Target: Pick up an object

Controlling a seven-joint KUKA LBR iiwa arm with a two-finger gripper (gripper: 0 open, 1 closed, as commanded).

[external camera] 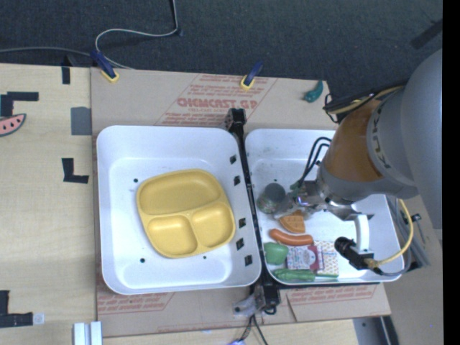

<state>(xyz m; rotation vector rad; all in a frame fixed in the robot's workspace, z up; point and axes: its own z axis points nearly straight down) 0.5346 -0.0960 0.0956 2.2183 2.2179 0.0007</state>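
Note:
My gripper (277, 200) reaches down into the right bin (284, 146), over its left-middle part. Just below and right of it lie an orange wedge-shaped piece (292, 223) and an orange-red hot dog (292, 238). A green round item (275, 253) and a green bean pod (302, 274) lie near the bin's front edge, beside a small patterned packet (325, 257). The grey arm with its orange band (352, 153) covers the bin's right part.
The left bin (115, 192) holds a yellow divided plate (185, 212). A black divider strip (243, 192) runs between the bins. Cables and clips lie on the cardboard behind the bins.

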